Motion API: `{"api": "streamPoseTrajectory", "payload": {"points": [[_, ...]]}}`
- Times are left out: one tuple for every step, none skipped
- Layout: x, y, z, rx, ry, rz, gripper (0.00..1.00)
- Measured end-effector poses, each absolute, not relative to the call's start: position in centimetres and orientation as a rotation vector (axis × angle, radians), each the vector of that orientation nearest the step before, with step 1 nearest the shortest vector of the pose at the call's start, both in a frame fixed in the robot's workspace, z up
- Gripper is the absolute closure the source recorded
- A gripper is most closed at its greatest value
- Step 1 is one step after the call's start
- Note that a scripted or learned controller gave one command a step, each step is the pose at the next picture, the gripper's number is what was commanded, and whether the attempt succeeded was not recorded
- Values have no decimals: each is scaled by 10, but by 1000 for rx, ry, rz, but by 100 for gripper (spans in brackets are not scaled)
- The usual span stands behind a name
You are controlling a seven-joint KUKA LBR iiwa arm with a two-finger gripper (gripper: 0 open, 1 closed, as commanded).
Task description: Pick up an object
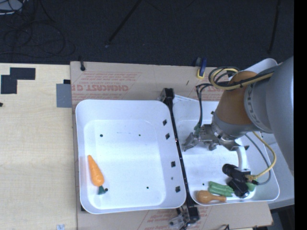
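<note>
fingers: grip state unclear | right bin | cardboard print unreadable (mirrored)

The grey KUKA arm is seen entering from the right edge of the camera view, its thick rounded body angled down and to the left. An orange band is wrapped around it just above the wrist, and yellow and black cables are looped over its top. Below the band, the metal two-finger gripper is extended leftward and held low. Whether its fingers are parted or closed cannot be made out.
</note>
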State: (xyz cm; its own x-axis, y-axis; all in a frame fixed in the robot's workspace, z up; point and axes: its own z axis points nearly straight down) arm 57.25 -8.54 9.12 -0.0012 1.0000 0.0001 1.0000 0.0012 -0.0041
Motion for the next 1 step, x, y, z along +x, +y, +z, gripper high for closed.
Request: {"api": "streamPoseTrajectory", "payload": {"points": [[649,-40,195,-2221,-2234,-15,0]]}}
